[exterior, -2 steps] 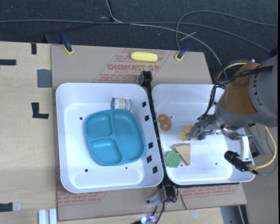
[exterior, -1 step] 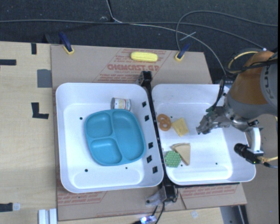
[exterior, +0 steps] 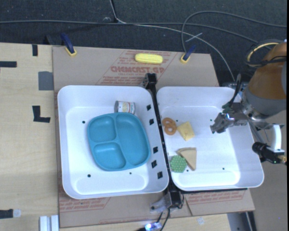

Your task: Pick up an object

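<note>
Right bin (exterior: pixel 241 177) with four small items, pretzel (exterior: pixel 169 126), yellow block (exterior: pixel 186 131) tilted diagonally, tan wedge (exterior: pixel 188 157) pointing left, green disc (exterior: pixel 177 164), hand (exterior: pixel 220 124) hovering right of them, grip unclear, one blue tray (exterior: pixel 118 141) and one can (exterior: pixel 124 107) in left bin (exterior: pixel 70 143).

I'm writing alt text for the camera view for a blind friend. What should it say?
A grey and orange robot arm reaches from the right, its pincer over the right white bin, which holds a pretzel, a yellow cheese block, a sandwich wedge and a green round. The left bin holds a blue divided plate and a small can.
</note>
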Controlling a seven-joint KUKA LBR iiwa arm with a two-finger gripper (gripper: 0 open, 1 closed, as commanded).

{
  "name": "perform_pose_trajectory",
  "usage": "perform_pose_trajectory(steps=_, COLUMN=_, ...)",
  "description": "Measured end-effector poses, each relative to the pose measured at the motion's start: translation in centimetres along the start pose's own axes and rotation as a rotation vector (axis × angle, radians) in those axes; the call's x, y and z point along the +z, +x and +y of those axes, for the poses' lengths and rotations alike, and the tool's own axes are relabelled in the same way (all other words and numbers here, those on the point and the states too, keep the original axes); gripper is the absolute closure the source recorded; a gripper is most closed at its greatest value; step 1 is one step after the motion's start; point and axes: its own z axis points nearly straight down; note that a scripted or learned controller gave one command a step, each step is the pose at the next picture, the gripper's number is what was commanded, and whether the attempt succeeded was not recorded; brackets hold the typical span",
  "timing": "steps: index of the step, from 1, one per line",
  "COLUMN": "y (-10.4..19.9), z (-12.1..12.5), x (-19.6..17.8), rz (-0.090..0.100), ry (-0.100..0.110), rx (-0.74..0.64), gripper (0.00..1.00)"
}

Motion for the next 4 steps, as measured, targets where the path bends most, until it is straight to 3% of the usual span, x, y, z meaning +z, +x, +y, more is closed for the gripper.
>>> perform_pose_trajectory(steps=1, y=0.0, z=0.1, x=-2.3, rz=0.001, ry=0.001, rx=-0.001, gripper=1.0)
perform_pose_trajectory(steps=3, y=10.1, z=-2.7, x=-1.6, rz=0.002, ry=0.006, rx=-0.003, gripper=1.0)
perform_pose_trajectory(steps=4, y=14.5, z=-2.7, x=-2.3, rz=0.002, ry=0.004, rx=-0.004, gripper=1.0)
